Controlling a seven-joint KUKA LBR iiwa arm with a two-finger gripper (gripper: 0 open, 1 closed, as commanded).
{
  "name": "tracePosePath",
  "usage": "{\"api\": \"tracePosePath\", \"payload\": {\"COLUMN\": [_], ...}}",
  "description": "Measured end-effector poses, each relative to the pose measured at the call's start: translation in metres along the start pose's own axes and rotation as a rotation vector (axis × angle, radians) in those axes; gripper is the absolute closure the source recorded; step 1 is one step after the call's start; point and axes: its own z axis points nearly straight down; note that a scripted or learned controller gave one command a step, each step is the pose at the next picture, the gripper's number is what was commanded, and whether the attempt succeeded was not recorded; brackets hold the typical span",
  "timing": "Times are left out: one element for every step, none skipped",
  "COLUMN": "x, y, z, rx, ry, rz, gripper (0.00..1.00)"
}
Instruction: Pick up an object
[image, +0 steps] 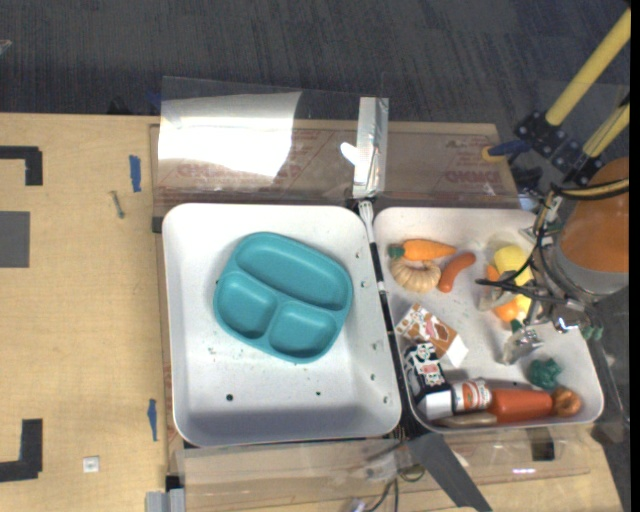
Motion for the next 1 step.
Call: {"api": "tracePosePath", "payload": {"x": [-0.0042], "y": [0.0000], "z": [-0.0137], "rx": [0.005], "ry": [-0.013], "rz": [-0.001], "gripper": [1.00]}}
